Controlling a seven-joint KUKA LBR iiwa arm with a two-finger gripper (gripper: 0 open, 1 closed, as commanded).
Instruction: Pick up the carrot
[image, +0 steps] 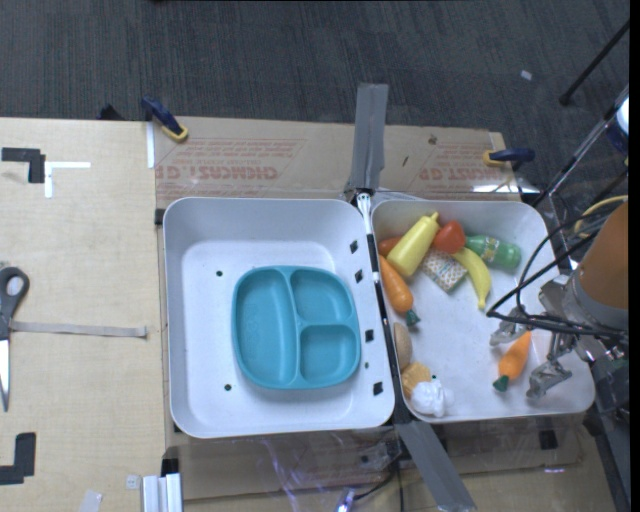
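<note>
Two carrots lie in the right bin (470, 345). A small orange one (515, 356) with a green tip rests near the bin's right wall, pointing toward the front. A longer carrot (396, 285) lies along the bin's left wall, its green top toward the front. My gripper (525, 358) hangs over the small carrot at the right edge of the bin. Its fingers (503, 336) stand apart on either side of that carrot, which lies between them. The gripper looks open and I see no grip on the carrot.
The right bin also holds a yellow bottle (415, 243), a tomato (449, 237), a green bottle (497, 251), a banana (476, 276), a cracker (442, 270) and a white lump (430, 398). A teal divided plate (297, 327) sits in the left bin (190, 300). Cables (540, 275) cross near the arm.
</note>
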